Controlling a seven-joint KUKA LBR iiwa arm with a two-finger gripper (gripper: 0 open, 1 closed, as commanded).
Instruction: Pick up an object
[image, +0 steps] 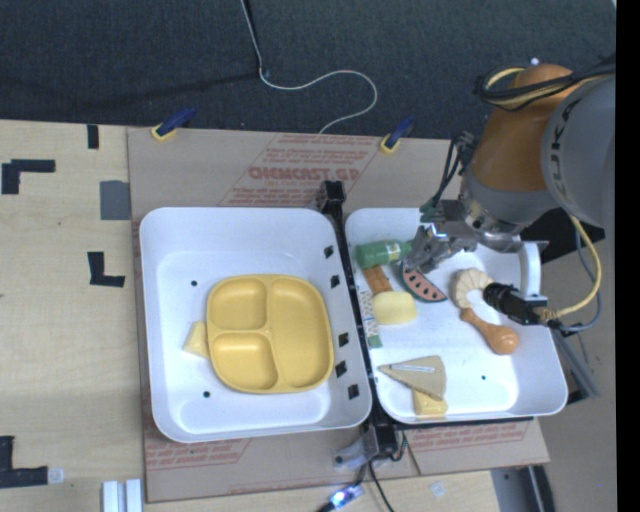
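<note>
The gripper (425, 252) sits low in the right bin (520, 395), at that bin's upper left quarter. Whether it is released, clenched or grasping anything cannot be told: the wrist hardware masks the tips. No item is seen lifted clear of the bin floor.

Items recorded, all placed relative to the right bin:
- A green bottle (380, 252) lies on its side against the bin's left wall, near the top, just beside the gripper.
- A watermelon slice (425, 284), red with a dark rind, lies directly under the gripper; contact cannot be confirmed.
- A pale yellow block (394, 307) lies left of centre, below the bottle.
- An orange stick-shaped piece (377, 279) lies between the bottle and the yellow block, along the left wall.
- A wooden-handled brush (480, 305) with a whitish head lies right of centre, handle pointing toward the lower right.
- A tan wedge (415, 374) lies near the bin's bottom edge, with a small yellow piece (430, 404) touching its lower side.

The left bin (165, 240), adjoining the right bin's left wall, holds a yellow divided plate (270, 333) at its centre, with a pale yellow scrap (195, 340) tucked at the plate's left rim.

The grey arm (590, 130) with its orange band (520, 130) stands above the right bin's upper right corner.
</note>
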